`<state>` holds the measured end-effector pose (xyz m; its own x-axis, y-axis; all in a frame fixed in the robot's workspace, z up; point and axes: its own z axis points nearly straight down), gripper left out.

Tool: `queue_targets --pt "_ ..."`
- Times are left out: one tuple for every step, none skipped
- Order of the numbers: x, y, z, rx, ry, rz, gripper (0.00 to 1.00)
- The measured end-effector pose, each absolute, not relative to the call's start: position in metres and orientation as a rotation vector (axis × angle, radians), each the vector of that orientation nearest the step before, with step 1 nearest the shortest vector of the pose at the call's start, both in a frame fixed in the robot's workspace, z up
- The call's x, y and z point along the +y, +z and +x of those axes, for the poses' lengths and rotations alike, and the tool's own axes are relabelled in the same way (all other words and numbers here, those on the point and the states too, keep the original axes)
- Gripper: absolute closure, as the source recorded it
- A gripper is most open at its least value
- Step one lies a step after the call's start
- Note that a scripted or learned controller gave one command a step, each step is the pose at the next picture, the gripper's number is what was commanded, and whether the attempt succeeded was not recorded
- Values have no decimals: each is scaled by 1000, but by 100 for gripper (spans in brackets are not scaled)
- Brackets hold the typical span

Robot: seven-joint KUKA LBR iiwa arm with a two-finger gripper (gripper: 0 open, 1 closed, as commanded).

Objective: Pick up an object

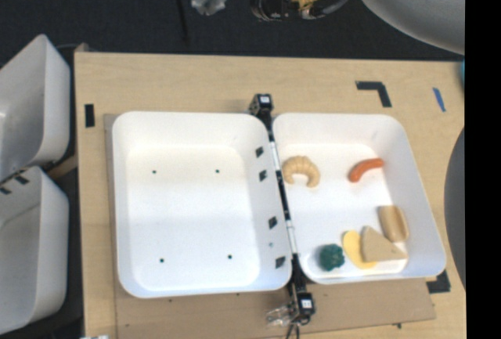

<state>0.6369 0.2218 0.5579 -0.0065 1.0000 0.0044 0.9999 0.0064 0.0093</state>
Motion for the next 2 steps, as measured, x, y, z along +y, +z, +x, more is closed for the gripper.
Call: queue_targets --pt "222 553 567 2229 4 2214 100" --pt "221 527 500 2228 -4 2217 100"
